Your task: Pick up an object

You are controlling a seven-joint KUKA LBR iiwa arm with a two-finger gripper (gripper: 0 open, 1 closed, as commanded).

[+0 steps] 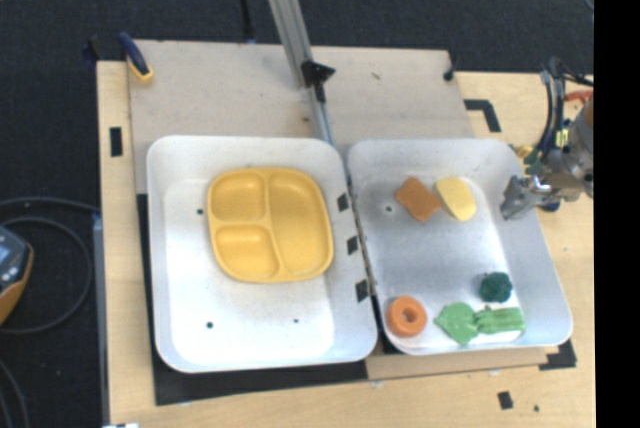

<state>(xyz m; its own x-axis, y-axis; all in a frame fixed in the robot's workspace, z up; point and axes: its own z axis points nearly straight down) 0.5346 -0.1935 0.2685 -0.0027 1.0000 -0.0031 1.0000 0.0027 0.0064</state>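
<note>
A glossy yellow three-compartment plastic plate (pixel 270 223) lies in the left white bin (pixel 180 316). The right white bin (pixel 430 246) holds a matte brown block (pixel 417 199) touching a smooth pale-yellow oval (pixel 457 198), a dark green lump (pixel 495 288), an orange ring (pixel 406 316) and a crumpled light-green piece (pixel 478 322). The metal gripper (pixel 520 196) sits at the bin's right rim, partly cut off; whether its jaws are open is unclear.

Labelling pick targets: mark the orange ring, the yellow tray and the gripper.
orange ring (pixel 406 316), camera view, on its band.
yellow tray (pixel 270 223), camera view, central divider.
gripper (pixel 513 199), camera view, by its fingertips.
</note>
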